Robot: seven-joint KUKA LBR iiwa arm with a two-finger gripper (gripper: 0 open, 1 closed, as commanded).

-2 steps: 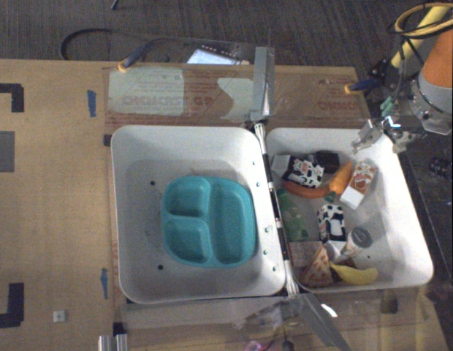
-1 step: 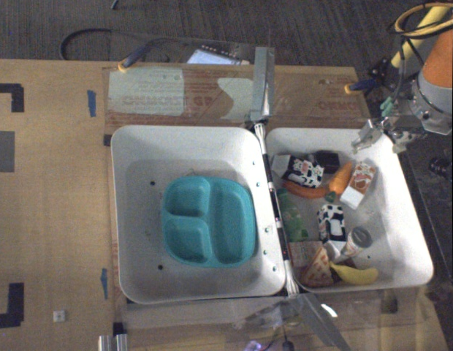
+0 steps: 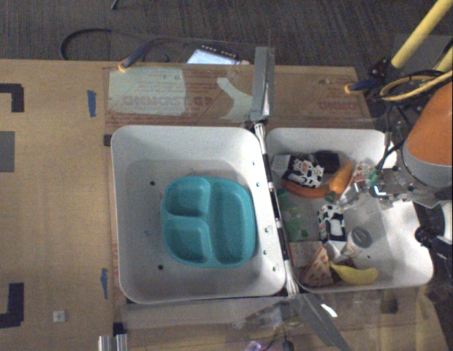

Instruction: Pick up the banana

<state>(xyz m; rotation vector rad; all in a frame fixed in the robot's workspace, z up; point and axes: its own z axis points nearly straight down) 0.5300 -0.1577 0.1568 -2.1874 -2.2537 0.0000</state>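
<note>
In the left bin (image 3: 131, 218) we see a teal divided plate (image 3: 209, 221). The right bin (image 3: 402, 254) holds the banana (image 3: 354, 274) at its front edge, beside a pizza slice (image 3: 317, 265), with a carrot (image 3: 341, 178) and two cow-patterned toys (image 3: 303, 171) behind. The tool (image 3: 372, 189) hangs over this bin; we cannot tell its state. The surface (image 3: 51, 218) is brown cardboard with blue tape marks (image 3: 91, 102).
</note>
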